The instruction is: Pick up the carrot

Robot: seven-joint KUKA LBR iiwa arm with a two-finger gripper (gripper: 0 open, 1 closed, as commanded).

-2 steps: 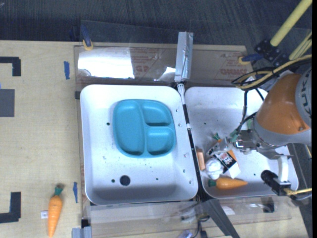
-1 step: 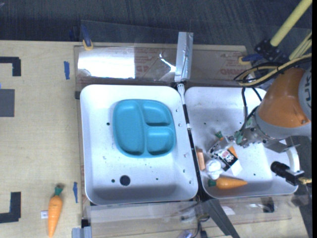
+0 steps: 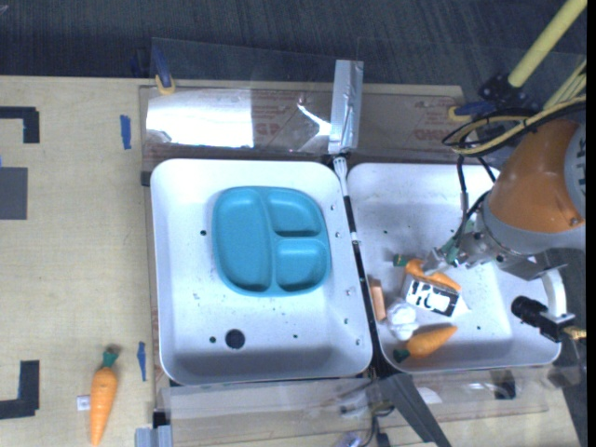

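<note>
Low in the right bin (image 3: 484,347), the claw (image 3: 453,253) sits at the end of the grey arm with its orange band (image 3: 533,192), reaching in from three o'clock. Whether it is spread or closed I cannot tell, nor whether anything is between its tips; it is just beside a small heap of things at the bin's middle.

That heap holds an orange piece (image 3: 430,274) touching a black-and-white card (image 3: 434,298), with a white crumpled lump (image 3: 402,318) at the card's seven o'clock. A carrot (image 3: 430,341) lies on its side at six o'clock of the card, near the bin's front wall, its green end toward nine o'clock. A thin orange stick (image 3: 377,299) lies along the bin's left wall.

In the left bin (image 3: 177,250) rests a blue divided plate (image 3: 272,238), with a dark round spot (image 3: 235,339) at its seven o'clock.

Outside both bins, on the table (image 3: 65,250) toward eight o'clock of the left bin, lies a second carrot with a green top (image 3: 102,394), well apart from the claw.
</note>
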